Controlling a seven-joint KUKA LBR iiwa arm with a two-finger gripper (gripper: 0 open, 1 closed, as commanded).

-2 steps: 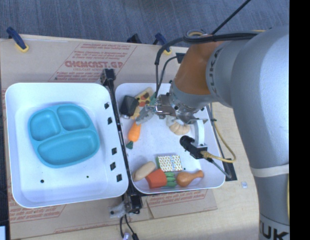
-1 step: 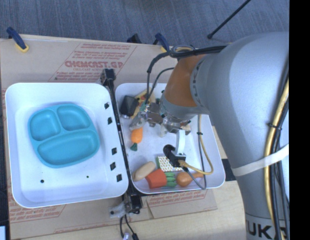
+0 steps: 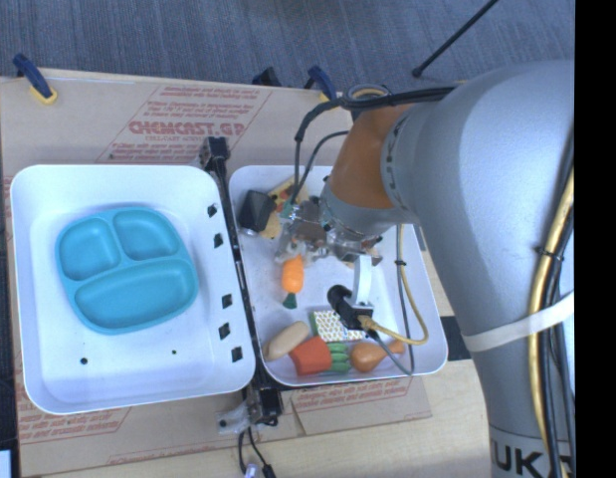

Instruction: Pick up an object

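Hovering low in right white plastic bin (image 3: 417,267), hand (image 3: 306,235) at bin's 11 o'clock; finger spread: cannot tell. Small orange carrot-shaped toy (image 3: 292,275) just beside, toward 6. Risk: crowded red block (image 3: 309,357), tan roll (image 3: 286,341) at 6; slanted approach could nudge carrot away, closing on nothing.

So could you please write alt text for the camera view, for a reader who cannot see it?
A grey arm reaches from the right, over the right bin and its small toy foods, including an orange carrot. The left bin holds a blue divided tray.
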